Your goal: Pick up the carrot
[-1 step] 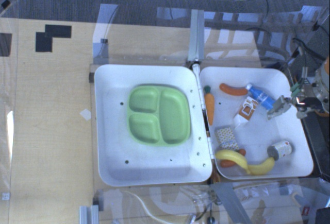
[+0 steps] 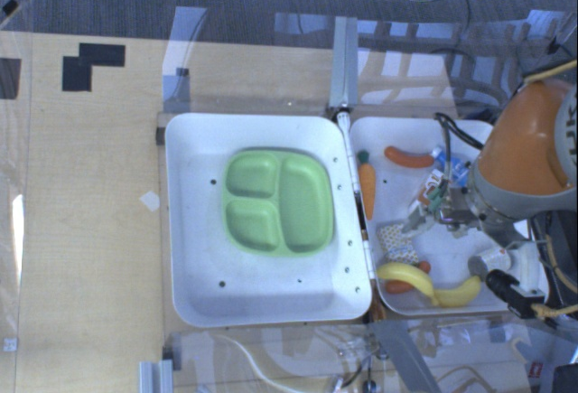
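Observation:
The carrot (image 2: 367,191) is a small orange one with a green top pointing to the far side. It lies lengthwise against the left wall of the right bin (image 2: 397,134). My gripper (image 2: 424,212) hangs over the middle of that bin, a short way right of the carrot and apart from it. The grey and orange arm (image 2: 528,152) comes in from the right behind it. I see nothing held in the gripper.
A green divided plate (image 2: 277,201) lies in the left bin (image 2: 194,229). In the right bin are a red-orange sausage (image 2: 408,157) at the far side, a yellow banana (image 2: 432,284) at the near wall, and a small speckled piece (image 2: 395,240) just below the gripper.

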Controlling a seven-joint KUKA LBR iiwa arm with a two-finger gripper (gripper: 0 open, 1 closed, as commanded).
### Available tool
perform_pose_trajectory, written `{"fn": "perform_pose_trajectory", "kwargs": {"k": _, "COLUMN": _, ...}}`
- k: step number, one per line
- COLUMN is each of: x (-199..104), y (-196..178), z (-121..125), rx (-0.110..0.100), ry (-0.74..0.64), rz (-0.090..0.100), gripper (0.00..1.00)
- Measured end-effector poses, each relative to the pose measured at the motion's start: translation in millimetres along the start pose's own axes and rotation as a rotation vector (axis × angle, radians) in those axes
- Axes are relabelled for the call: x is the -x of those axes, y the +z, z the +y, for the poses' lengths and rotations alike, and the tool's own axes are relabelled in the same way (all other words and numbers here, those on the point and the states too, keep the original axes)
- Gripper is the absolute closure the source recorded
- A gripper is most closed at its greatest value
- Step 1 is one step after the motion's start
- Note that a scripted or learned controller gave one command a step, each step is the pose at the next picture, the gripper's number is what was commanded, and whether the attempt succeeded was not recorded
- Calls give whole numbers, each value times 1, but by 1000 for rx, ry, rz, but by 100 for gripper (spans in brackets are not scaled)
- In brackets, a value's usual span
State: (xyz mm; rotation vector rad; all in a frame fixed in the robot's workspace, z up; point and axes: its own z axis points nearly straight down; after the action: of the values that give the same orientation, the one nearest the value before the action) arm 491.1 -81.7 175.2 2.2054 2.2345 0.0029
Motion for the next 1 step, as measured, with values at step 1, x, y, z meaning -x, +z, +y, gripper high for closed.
{"fn": "perform_pose_trajectory", "kwargs": {"k": 1, "x": 2, "y": 80, "z": 12, "rx": 16, "ry": -105, "rz": 3, "gripper": 0}}
